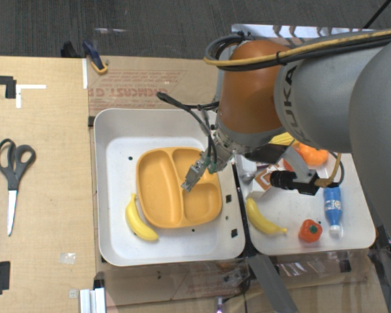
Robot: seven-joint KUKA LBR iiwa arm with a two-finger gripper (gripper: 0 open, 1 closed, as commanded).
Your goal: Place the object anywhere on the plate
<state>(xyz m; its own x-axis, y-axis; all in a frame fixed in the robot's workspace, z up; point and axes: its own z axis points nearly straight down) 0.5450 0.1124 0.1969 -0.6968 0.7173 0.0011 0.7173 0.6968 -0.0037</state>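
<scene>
A yellow-orange divided plate (176,188) lies in the left white bin (111,194). My gripper (195,173) hangs over the plate's right compartment, close to the centre ridge, at the end of the grey arm with its orange band (254,83). I see no object under the gripper tip. A yellow banana (138,222) rests on the bin floor against the plate's lower left edge. A second banana (264,218) lies in the right bin near the divider.
The right bin (352,237) holds a red strawberry-like toy (309,231), a blue-and-white bottle (333,207) and an orange item (311,155), partly under the arm. Scissors (13,175) lie on the wooden bench at the left.
</scene>
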